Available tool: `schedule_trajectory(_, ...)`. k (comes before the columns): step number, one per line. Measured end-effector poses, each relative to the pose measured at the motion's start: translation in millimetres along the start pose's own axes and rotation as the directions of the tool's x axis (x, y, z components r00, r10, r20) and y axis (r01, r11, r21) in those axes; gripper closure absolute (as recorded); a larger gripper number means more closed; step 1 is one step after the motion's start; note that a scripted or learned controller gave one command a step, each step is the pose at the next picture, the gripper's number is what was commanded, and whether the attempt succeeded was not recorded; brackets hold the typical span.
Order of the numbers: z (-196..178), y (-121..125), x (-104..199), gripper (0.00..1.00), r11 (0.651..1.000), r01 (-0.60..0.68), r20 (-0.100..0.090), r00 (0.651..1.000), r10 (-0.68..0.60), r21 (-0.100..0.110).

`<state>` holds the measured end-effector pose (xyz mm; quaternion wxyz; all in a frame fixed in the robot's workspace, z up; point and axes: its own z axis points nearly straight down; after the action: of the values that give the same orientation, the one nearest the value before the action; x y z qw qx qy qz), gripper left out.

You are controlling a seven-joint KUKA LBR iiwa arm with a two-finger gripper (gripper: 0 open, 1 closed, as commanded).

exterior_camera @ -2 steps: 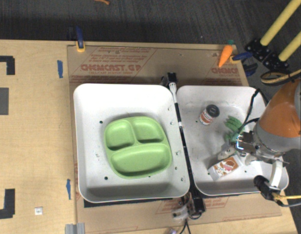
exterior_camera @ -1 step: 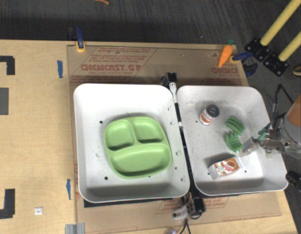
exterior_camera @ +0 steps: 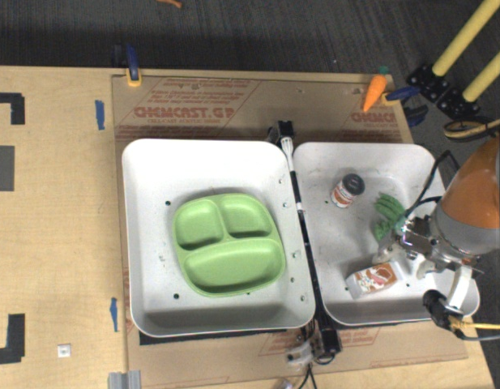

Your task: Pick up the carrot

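The carrot (exterior_camera: 374, 92) lies on the counter beyond the bins, toward upper right, up-frame from the pincer (exterior_camera: 399, 245), whose grip I cannot tell.

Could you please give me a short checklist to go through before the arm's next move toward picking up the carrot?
1. Carrot located: ok. The carrot lies on the cardboard beyond the right bin, outside both bins.
2. Gripper at the carrot: not ok. The gripper is low over the right bin, far from it.
3. Gripper free of other items: cannot tell. It sits close to the green leafy toy and the white packet.
4. Small jar clear of the gripper: ok.
5. Green divided plate in the left bin, out of the way: ok.
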<state>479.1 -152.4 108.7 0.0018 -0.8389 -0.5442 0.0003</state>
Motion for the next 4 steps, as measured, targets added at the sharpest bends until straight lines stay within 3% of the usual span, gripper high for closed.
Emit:
schedule_trajectory(1,-6.0,-16.4,37.0,0.00,0.938,-0.346,0.000,0.938,0.346,-0.003)
schedule_trajectory(2,19.2,20.6,-40.7,0.00,0.980,-0.200,-0.014,0.980,0.200,0.011)
schedule_trajectory(3,-16.1,-8.7,19.5,0.00,0.904,-0.428,0.000,0.904,0.428,-0.002)
schedule_trajectory(4,-9.5,-21.1,47.1,0.00,0.962,-0.274,0.000,0.962,0.274,0.000)
